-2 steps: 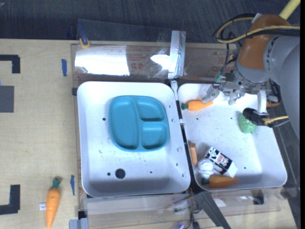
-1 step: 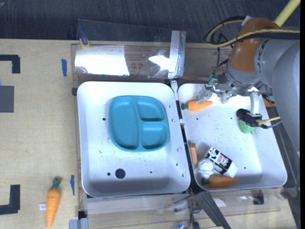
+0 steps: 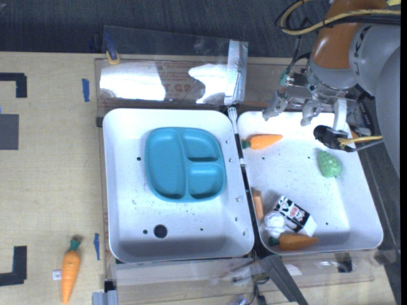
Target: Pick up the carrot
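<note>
A toy carrot [image 3: 70, 271] was seen lying on the table [image 3: 44, 189] at the near left, outside both bins. Nearer the arm, a second carrot [image 3: 296, 240] was wedged against the front wall of the right bin [image 3: 365, 196], touching a black-and-white carton [image 3: 294, 213] and a crumpled white scrap [image 3: 275, 222]. A green lump [image 3: 329, 164] lay further back. A third carrot [image 3: 263, 141] rested apart at the bin's far left edge, its green top toward the divider, just below the hand [image 3: 297, 110]. The hand was pictured hovering above that far corner, its fingers spread and nothing between them. The carrot was judged light, rigid and smooth-skinned, likely to slip at its tapered tip; a grip across the thicker middle was thought safest. A blue tray [image 3: 186, 162] occupied the left bin [image 3: 121, 221].
</note>
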Motion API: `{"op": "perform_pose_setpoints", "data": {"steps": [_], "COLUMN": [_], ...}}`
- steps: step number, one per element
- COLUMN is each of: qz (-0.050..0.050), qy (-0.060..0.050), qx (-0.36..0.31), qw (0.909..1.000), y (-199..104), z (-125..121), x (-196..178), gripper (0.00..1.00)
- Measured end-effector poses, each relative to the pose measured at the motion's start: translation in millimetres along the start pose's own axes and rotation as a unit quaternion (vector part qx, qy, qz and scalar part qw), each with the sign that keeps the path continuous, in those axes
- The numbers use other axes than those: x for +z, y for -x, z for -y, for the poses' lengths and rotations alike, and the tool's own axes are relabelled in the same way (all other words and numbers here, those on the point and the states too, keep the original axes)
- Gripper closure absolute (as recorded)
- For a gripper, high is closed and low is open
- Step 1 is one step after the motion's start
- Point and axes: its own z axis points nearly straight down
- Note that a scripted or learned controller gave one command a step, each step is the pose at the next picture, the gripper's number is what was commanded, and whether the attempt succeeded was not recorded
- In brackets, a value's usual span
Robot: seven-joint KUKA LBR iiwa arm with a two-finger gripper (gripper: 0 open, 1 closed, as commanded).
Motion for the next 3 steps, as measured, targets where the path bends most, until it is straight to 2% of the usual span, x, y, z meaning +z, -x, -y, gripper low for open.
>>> {"op": "perform_pose_setpoints", "data": {"steps": [1,2,3], "qz": [-0.001,-0.002,0.000], "qy": [-0.006,0.007,-0.004], "qx": [-0.132,-0.071,-0.117], "qw": [0.9913,0.9974,0.9932], "y": [16.5,16.9,21.1], "z": [0.5,-6.9,26.6], "x": [57.3,76.9,102.8], "gripper": [0.00,0.00,0.00]}}
